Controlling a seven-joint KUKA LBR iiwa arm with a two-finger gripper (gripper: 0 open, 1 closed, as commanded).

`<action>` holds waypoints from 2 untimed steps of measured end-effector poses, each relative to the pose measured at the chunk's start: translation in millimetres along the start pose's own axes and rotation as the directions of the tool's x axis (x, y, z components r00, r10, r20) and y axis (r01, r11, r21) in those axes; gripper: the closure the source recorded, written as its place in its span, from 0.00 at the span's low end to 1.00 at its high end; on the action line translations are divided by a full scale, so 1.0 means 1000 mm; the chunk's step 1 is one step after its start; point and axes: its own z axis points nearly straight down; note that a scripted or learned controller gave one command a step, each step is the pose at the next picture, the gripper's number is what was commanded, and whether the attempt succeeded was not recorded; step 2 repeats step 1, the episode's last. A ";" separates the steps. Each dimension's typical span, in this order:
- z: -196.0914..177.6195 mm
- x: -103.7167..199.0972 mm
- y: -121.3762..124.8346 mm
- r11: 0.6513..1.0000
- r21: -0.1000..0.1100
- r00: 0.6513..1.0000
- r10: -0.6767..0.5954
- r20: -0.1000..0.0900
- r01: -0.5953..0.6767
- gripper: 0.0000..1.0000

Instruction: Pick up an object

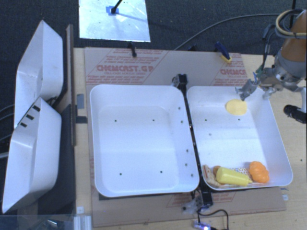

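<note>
Two tool [255, 89] fingers spread apart above right bin's [276, 128] far edge, beside yellow disc [236, 107].

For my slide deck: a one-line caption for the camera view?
The hand poised over a pale yellow disc in the right bin; toys clustered at its near edge.

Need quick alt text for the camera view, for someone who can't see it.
The gripper hangs above a pale yellow disc at the right bin's far end. A yellow bottle, an orange ball and a cracker crowd its near edge.
</note>
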 end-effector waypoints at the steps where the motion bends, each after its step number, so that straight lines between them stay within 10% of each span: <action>1: 0.000 0.000 0.000 1.000 0.000 1.000 0.000 0.000 0.000 0.00; 2: 0.000 0.000 0.000 1.000 0.000 1.000 0.000 0.000 0.000 0.00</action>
